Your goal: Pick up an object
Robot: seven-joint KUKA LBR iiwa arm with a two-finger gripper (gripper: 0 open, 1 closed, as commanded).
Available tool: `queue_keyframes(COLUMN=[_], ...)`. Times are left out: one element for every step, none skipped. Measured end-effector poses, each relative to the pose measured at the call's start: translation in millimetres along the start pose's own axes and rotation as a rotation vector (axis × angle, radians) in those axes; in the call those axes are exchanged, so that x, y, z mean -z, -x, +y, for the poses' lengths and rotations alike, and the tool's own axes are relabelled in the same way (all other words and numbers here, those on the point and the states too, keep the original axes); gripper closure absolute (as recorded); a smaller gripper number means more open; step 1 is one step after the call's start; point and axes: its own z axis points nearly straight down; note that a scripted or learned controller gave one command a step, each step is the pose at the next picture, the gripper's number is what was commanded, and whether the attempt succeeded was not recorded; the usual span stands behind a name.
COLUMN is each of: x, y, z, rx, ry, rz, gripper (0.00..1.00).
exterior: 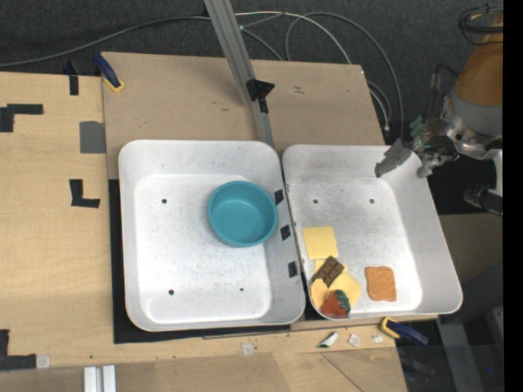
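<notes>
Objects to pick lie in the right white bin, clustered at its near side: a pale yellow square block, a brown chocolate-like piece on another yellow piece, a red and green round item, and an orange toast-shaped piece. We start at the two-finger gripper, which hangs over the far right corner of that bin, holding nothing; how far it is open we cannot tell. We judge the approach step is in hand. Next we need to travel toward the near side and descend over one item. In the left white bin sits a teal round bowl.
</notes>
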Motion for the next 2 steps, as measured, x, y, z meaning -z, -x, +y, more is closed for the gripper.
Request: queue_keyframes(x=[0.0,-44.4], y=[0.0,-2.9], z=[0.0,-4.6], rx=[0.0,0.0], ry=[0.0,-0.005], rz=[0.0,0.001], gripper=[0.0,0.0])
